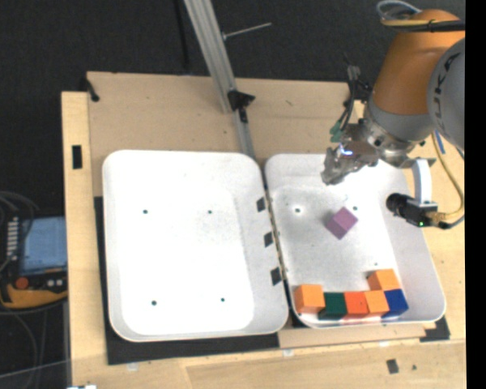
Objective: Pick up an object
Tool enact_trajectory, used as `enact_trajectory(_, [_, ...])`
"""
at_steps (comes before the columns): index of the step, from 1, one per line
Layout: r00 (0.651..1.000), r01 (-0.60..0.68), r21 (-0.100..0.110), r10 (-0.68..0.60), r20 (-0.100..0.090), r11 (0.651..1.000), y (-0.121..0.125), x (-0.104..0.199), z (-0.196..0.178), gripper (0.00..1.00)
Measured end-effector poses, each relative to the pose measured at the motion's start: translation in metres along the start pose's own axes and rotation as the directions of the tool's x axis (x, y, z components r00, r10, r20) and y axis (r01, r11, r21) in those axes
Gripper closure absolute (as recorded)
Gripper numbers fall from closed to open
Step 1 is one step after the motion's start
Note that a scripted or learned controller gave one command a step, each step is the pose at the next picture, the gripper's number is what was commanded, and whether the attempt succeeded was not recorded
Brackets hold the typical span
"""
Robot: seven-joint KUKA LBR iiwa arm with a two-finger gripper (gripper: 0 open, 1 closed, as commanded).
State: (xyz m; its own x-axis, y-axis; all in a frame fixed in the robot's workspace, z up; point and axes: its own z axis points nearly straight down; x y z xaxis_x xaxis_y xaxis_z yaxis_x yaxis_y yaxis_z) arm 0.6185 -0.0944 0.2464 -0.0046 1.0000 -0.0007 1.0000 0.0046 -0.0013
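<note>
Along the near wall of the right-hand shallow white plastic bin [413, 241], a cluster of small cubes sits packed together: an orange cube [309, 297], a dark green cube [334, 305], a red-orange cube [355, 303], a second orange cube [378, 301], a blue cube [395, 300] and a brownish-orange cube [381, 280] just behind them. Touching as they are, they leave little room for fingers. The small purple cube [341, 222] lies alone mid-bin, well apart from the rest, so it looks the likeliest pick. Being cube-like, it has no clear long axis; it sits turned cornerwise to the bin walls. Beyond it, the two-finger gripper [338, 171] hangs over the bin's far part, nothing visibly between its tips; whether they stand apart or together I cannot tell. The left-hand white bin [186, 241] lies beside.
</note>
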Motion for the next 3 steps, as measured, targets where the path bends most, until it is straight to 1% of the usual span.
enact_trajectory(1, [1.000,0.000,0.000,0.000,-0.001,1.000,-0.025,0.049,0.005,1.00])
enact_trajectory(2, [1.000,0.002,0.000,-0.002,-0.001,1.000,-0.045,0.106,0.011,1.00])
enact_trajectory(3, [1.000,0.004,-0.004,-0.004,-0.003,1.000,-0.054,0.160,0.001,1.00])
